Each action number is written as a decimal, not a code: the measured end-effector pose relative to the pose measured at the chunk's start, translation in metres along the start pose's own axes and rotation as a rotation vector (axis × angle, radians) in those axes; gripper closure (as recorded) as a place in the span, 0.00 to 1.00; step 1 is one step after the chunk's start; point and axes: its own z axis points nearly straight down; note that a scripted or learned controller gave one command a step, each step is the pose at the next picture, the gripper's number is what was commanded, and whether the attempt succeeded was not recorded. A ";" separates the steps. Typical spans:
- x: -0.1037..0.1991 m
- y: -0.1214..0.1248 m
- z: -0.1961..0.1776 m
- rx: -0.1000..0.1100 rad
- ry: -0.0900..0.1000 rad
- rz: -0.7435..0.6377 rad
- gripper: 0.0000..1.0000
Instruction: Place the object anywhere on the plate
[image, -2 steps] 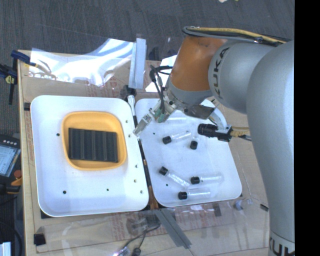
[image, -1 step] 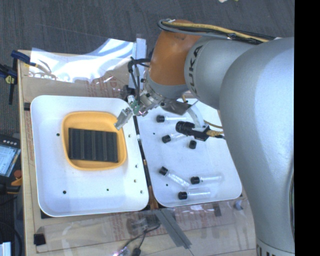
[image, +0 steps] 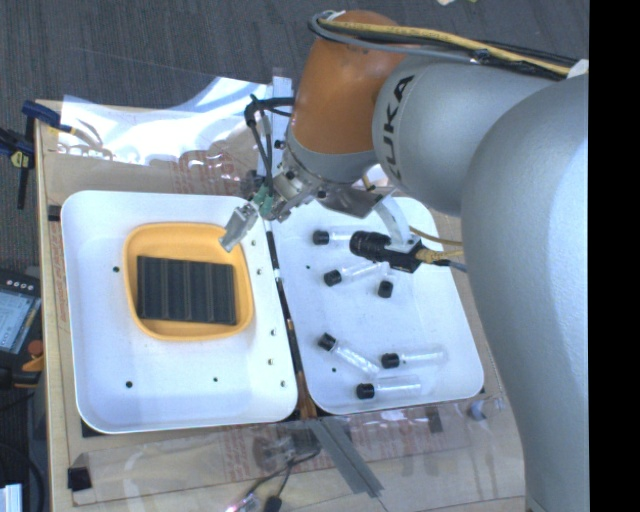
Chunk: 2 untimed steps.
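A yellow plate (image: 190, 282) with a dark ribbed centre lies in the left white bin (image: 150, 400). Several clear tubes with black caps lie loose in the right white bin (image: 450, 330), among them one (image: 343, 273) near the middle and one (image: 412, 357) toward the front. My gripper (image: 238, 227) hangs over the plate's upper right rim, close to the wall between the two bins. Whether a tube is in it I cannot make out. The grey arm with its orange band (image: 340, 90) covers the back of the right bin.
A black cylindrical fitting with a cable (image: 385, 250) sticks out over the right bin's back half. Crumpled clear plastic (image: 160, 125) lies behind the left bin. Loose wires and a metal strip (image: 330, 455) sit at the bench's front edge.
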 end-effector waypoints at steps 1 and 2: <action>0.028 0.025 0.003 -0.003 -0.003 -0.300 0.00; 0.058 0.048 0.028 0.003 0.001 -0.470 0.00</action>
